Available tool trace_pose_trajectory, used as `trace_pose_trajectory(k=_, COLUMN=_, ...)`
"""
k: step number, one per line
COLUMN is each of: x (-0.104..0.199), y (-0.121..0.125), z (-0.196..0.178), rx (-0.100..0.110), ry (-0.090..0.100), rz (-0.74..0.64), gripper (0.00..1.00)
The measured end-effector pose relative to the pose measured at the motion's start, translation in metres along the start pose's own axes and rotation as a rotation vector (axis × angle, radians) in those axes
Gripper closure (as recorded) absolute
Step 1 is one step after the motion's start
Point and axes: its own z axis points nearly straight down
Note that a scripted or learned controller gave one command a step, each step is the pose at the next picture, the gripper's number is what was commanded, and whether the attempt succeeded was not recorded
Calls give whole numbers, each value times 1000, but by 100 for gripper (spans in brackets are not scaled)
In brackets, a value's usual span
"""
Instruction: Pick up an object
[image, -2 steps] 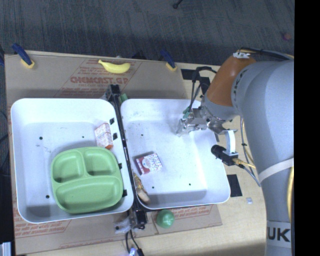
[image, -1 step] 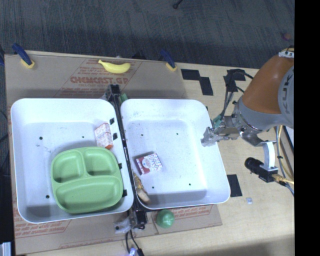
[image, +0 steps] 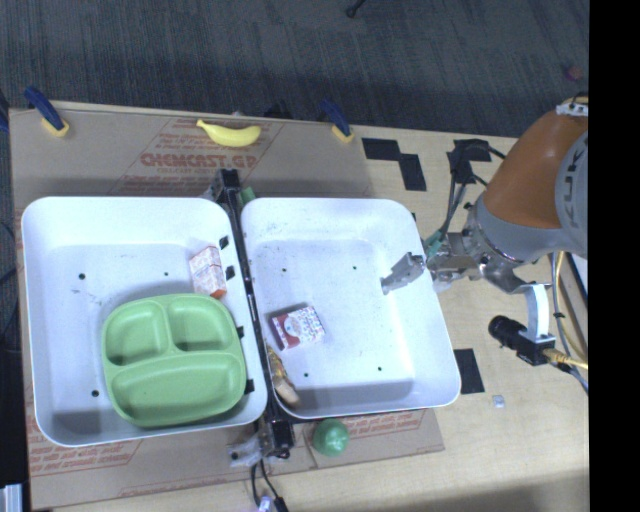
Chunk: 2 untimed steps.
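My gripper (image: 404, 271) hangs over the right bin (image: 432, 345) close to its right wall, with nothing seen in it. A red and white packet (image: 298, 327) lies flat in that bin, left of centre and well to the left of the gripper. A small tan object (image: 281, 384) rests in the same bin's front left corner. In the left bin (image: 60, 250) sit a green divided plate (image: 175, 358) and a small red and white carton (image: 208, 271) by the right wall.
A yellow banana (image: 229, 131) lies on the cardboard behind the bins. A green ball (image: 331, 437) sits on the bench in front of the right bin. Blue clamps (image: 46, 111) hold the cardboard's back edge.
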Motion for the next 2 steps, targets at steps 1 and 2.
trace_pose_trajectory(k=1, x=0, y=0, z=0, rx=0, ry=0, rz=0, gripper=0)
trace_pose_trajectory(k=2, x=0, y=0, z=0, rx=0, ry=0, rz=0, gripper=0)
